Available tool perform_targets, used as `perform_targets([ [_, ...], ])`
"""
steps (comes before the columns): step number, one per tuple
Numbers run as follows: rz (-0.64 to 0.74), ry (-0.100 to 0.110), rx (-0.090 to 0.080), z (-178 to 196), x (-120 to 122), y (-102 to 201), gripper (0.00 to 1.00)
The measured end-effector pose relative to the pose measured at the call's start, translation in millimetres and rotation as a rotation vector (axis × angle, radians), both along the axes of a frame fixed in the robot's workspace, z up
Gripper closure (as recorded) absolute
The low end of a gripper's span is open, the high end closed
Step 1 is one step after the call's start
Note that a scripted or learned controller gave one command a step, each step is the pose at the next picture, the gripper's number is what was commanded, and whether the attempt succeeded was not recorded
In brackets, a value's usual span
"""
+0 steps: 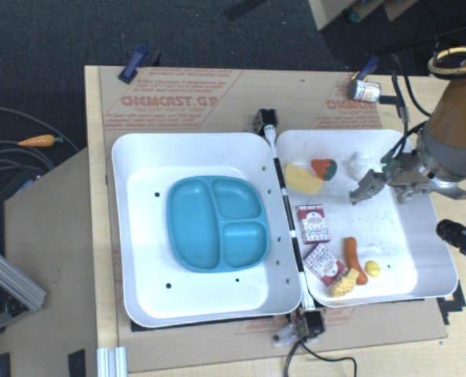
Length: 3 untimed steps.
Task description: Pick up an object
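Pincer (372, 185) above glossy white bin (421, 285)

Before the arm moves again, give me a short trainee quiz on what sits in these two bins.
1. True or false: the blue divided plate lies in the left bin.
2. Which item lies nearest the pincer?
A. the yellow wedge
B. the orange sausage
C. the corn cob
3. Fill in: two red and white ______ lie along the right bin's left wall.

Key:
1. True.
2. A. The wedge lies just to the pincer's left in the camera view; the others lie toward the bin's near end.
3. Packets.
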State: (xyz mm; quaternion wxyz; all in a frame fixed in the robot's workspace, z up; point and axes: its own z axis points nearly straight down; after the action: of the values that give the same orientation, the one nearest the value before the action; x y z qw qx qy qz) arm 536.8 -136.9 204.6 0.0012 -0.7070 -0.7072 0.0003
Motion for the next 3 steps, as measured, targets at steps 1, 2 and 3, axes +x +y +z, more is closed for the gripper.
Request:
perform_targets([
  [1,-0.001,-0.006,-0.002,-118.3,37.3,9.3,0.00],
  [2,0.001,-0.004,-0.001,-119.5,100.4,24.8,0.00],
  [3,0.002,-0.005,-0.002,-109.2,100.8,24.6,1.00],
])
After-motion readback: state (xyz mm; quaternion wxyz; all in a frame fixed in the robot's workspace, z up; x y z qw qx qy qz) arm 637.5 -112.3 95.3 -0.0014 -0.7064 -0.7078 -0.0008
